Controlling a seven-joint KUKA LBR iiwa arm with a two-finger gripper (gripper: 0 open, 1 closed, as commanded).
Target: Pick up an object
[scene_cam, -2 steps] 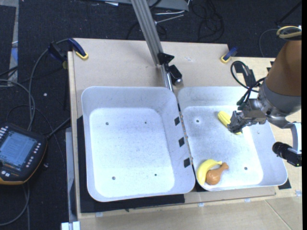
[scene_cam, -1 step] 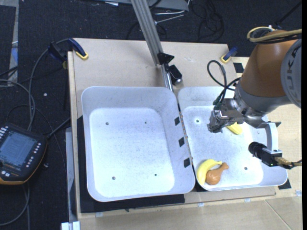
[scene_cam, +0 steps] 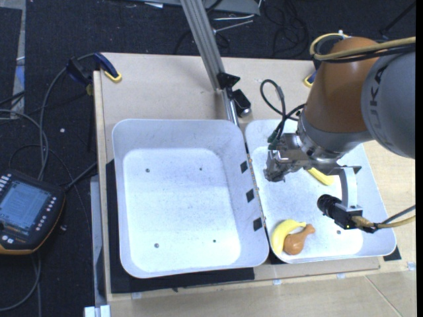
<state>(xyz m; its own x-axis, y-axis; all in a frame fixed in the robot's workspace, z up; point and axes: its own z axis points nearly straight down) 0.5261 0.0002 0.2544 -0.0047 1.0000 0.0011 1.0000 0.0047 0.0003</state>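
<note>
So far, you have nothing lifted: the pick is at its approach stage, and the grasp, the closing and the lift all look to be ahead of you. The pincer (scene_cam: 275, 168) hangs low over the upper left part of the right bin (scene_cam: 377, 246), close to the wall shared with the left bin (scene_cam: 132, 256). It is a dark, cluttered metal block seen from above, and you cannot tell from this angle whether it stands wide or narrow; nothing is visible in it.

The likeliest things to take lie in the right bin. A yellow banana (scene_cam: 284, 228), smooth and curved, rests near the front edge, touching an orange-brown drumstick-shaped toy (scene_cam: 297, 240) that looks like glossy moulded plastic with a bulbous end and a thin neck. A second yellow piece (scene_cam: 321, 176) peeks out just beside the wrist, mostly hidden under the arm, so its shape is unclear. All of these sit apart from the pincer.

Both bins are shallow white trays with rounded corners and a faint dark speckling on their floors, which look hard and slick. They sit on a pale wooden tabletop (scene_cam: 165, 84). The arm's wrist carries a shiny orange band (scene_cam: 344, 84) above matte grey casing, with black cables looping beside it.
</note>
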